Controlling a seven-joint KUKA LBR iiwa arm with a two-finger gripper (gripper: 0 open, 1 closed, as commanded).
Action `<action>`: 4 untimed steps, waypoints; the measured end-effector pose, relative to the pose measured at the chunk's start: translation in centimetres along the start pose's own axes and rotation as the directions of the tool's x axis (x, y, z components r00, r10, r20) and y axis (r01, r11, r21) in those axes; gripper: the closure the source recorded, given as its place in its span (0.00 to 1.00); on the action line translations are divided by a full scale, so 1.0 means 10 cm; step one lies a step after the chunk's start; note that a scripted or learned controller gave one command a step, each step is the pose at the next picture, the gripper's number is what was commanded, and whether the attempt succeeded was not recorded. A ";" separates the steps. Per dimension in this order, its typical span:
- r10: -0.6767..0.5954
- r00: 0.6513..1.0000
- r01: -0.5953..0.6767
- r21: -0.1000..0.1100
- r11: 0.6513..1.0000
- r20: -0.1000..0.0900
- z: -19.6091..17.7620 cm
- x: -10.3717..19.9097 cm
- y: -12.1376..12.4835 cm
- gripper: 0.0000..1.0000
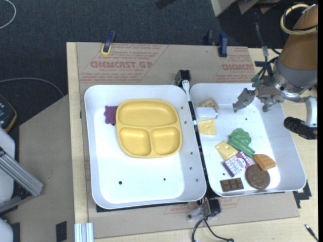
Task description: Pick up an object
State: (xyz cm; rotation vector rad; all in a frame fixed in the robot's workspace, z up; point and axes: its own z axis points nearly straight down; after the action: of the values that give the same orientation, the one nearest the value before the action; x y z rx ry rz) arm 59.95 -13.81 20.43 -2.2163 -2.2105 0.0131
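Observation:
My gripper [255, 101] hangs over the back of the right bin [287, 150], open, with nothing between its fingers. Below it in that bin lie a green toy [241, 140], two yellow cheese pieces [207, 127] [225, 149], a white block [206, 113] and a tan bit [208, 104]. Toward the front are a purple packet [236, 164], an orange-brown wedge [264, 161], a round brown cookie [257, 177] and a chocolate bar [231, 185]. The gripper is apart from all of them, up and to the right of the green toy.
The left bin [101, 175] holds a yellow three-part plate [149, 126] with a purple piece [110, 114] at its left side. A black divider [194, 130] runs between the bins. Clamps [107, 44] [222, 44] sit on the bench's back edge.

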 end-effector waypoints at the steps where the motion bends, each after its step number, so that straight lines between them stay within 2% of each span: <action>1: -0.003 1.000 0.003 -0.015 1.000 0.002 -0.08 0.00 0.03 0.00; 2: -0.001 1.000 0.001 -0.007 1.000 0.001 0.49 -0.09 0.05 0.00; 3: -0.003 1.000 0.003 -0.009 1.000 0.001 0.99 -0.01 0.11 0.00; 4: -0.003 1.000 0.003 -0.010 1.000 0.001 1.21 -0.01 0.11 0.00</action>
State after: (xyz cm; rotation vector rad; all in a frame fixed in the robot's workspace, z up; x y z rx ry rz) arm 60.93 -13.85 8.36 -2.2186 -2.2195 0.0035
